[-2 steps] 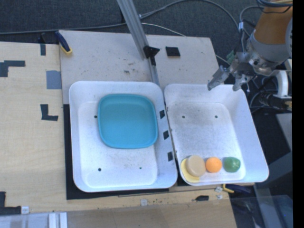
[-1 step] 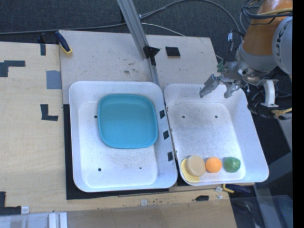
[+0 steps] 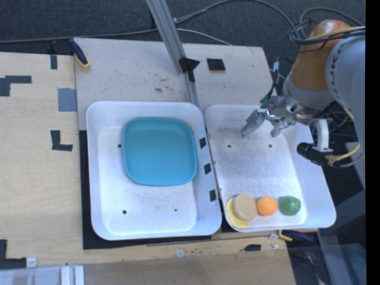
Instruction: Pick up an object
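In the camera view the gripper (image 3: pixel 265 125) hangs over the right bin's (image 3: pixel 309 177) far end, its fingers (image 3: pixel 252 124) spread and pinching nothing (pickup not yet begun). 3 candidates line that bin's near edge: tan disc (image 3: pixel 243 206), orange ball (image 3: pixel 267 206), green ball (image 3: pixel 290 205). A teal plate (image 3: pixel 159 150) lies in the left bin (image 3: pixel 104 177), clear of the way.

The grey arm (image 3: pixel 341 58) with its orange band reaches in from the right, its gripper (image 3: pixel 264 126) hanging low with both fingers spread apart, nothing between them.
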{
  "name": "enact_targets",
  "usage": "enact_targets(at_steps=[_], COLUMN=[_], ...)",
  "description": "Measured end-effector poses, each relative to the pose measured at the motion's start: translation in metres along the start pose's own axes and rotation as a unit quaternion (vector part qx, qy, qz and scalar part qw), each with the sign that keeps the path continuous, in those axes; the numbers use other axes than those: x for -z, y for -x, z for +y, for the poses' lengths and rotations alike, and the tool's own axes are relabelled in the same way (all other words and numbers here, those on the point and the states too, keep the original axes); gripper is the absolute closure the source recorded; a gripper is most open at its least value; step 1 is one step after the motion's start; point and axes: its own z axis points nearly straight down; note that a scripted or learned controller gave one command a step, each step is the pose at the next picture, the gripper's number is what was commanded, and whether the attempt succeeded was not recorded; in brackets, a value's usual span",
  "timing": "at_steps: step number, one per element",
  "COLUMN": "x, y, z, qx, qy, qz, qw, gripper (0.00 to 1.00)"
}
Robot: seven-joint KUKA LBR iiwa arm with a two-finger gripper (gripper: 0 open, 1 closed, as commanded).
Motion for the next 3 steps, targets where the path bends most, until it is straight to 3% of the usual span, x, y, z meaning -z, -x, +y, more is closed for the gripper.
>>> enact_targets(at_steps=[1,2,3], x=[-0.063,-0.05,0.01], y=[-0.002,-0.002,0.003], z=[0.0,0.002,-0.001], qx=[0.0,0.0,0.0], qy=[-0.001,0.002,0.005], qz=[0.0,0.0,-0.001], qw=[1.0,1.0,1.0], gripper=[0.0,1.0,1.0])
